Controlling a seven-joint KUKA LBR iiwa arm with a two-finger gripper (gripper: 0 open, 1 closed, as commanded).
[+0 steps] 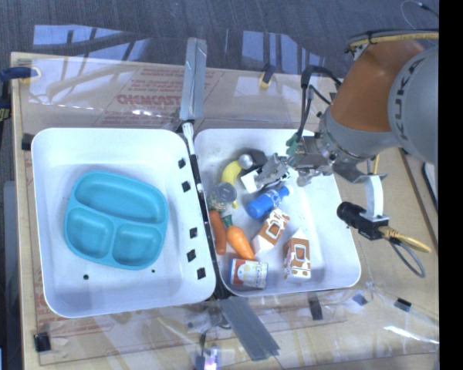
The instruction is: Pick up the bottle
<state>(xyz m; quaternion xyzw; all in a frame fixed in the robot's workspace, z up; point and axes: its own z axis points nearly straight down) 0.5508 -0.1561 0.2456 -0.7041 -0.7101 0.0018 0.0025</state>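
A: Hand point(272, 173) status?
B: Low in the right bin point(336, 264), above the blue bottle point(264, 203); grip state cannot be read.
A: Bottle location?
B: Lying mid-bin, beside cartons point(285, 245) and carrots point(230, 236). Left bin point(54, 284) holds a blue tray point(116, 220).

The floor point(139, 6) is dark grey carpet. The desk point(100, 91) is light brown wood. 2 white bins point(46, 160) sit side by side on it.

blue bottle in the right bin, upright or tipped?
Tipped. The blue bottle lies on its side on the right bin floor, long axis slanted, by the claw.
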